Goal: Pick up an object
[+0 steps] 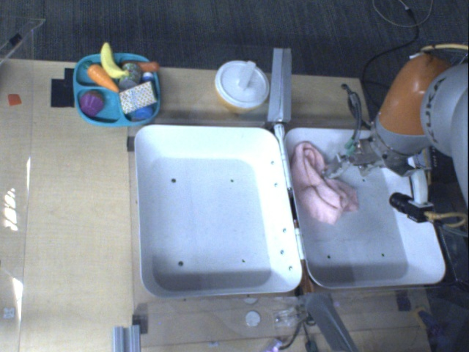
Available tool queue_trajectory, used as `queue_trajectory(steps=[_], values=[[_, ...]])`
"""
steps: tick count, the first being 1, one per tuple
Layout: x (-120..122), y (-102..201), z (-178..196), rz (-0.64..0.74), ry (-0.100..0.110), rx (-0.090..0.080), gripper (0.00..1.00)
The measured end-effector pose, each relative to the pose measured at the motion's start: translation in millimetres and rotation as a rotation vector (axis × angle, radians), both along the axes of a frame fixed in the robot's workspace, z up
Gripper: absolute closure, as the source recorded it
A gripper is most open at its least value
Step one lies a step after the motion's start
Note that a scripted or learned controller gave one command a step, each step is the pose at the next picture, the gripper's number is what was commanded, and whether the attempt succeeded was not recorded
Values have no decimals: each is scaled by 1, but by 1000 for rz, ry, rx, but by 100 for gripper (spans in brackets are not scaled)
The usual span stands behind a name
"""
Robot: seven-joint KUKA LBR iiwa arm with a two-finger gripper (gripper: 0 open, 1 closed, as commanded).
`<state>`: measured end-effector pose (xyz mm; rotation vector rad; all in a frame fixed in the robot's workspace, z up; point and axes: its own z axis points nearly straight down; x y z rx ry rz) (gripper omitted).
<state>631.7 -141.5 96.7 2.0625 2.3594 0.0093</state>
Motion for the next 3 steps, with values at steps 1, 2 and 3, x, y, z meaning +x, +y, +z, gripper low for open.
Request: queue_trajectory(steps=[1,2,3], values=[[-23,23,-4,176,-9,-4,0],[-1,23,0,453,-3,-6,0],[-16,-17,-4,398,-8,-7,0]])
